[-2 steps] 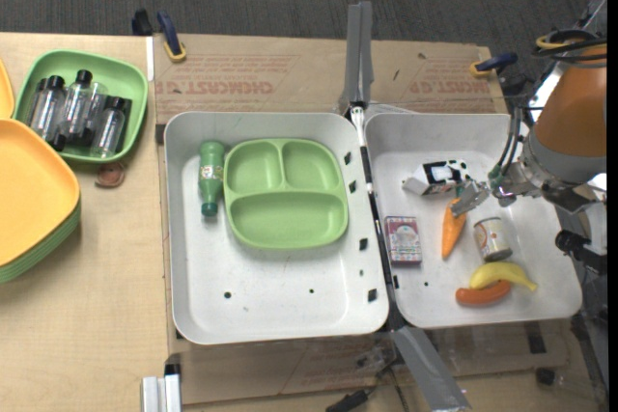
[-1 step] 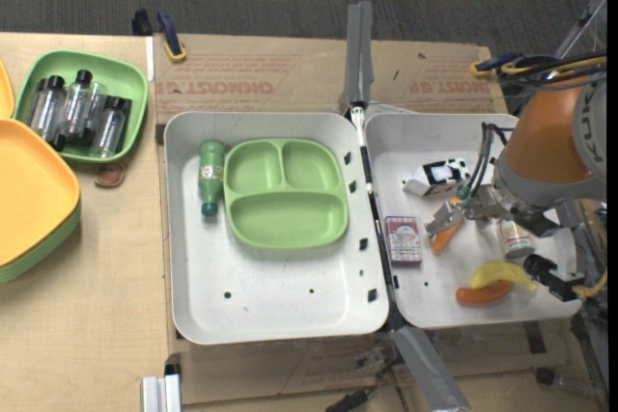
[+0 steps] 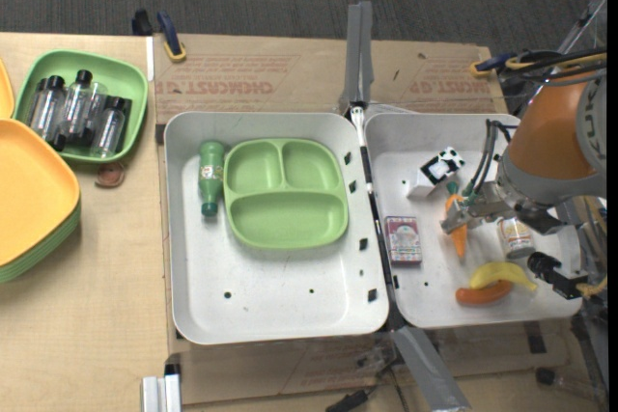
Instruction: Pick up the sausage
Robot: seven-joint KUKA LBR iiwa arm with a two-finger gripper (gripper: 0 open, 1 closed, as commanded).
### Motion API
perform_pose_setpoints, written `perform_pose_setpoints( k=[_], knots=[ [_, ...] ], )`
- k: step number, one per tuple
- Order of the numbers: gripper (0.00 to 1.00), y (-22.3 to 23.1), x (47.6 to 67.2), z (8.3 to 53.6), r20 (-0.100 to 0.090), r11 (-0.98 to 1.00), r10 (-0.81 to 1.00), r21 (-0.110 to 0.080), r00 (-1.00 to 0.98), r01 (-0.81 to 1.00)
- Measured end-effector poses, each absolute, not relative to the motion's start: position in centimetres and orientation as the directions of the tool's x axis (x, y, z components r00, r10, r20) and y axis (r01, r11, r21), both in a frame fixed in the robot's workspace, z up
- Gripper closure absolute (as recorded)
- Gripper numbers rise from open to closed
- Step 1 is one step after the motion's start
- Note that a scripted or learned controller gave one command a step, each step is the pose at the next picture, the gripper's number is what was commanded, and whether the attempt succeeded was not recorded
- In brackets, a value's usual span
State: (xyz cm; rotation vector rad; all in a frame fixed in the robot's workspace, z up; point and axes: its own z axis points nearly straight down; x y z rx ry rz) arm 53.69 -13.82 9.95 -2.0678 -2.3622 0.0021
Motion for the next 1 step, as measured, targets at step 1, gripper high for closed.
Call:
perform_pose_setpoints(
  k=[1],
  knots=[
    [1.0,-7.97,58.95,19.08,-0.001,0.119,0.993,-0.002,-0.119,0.993]
  ],
)
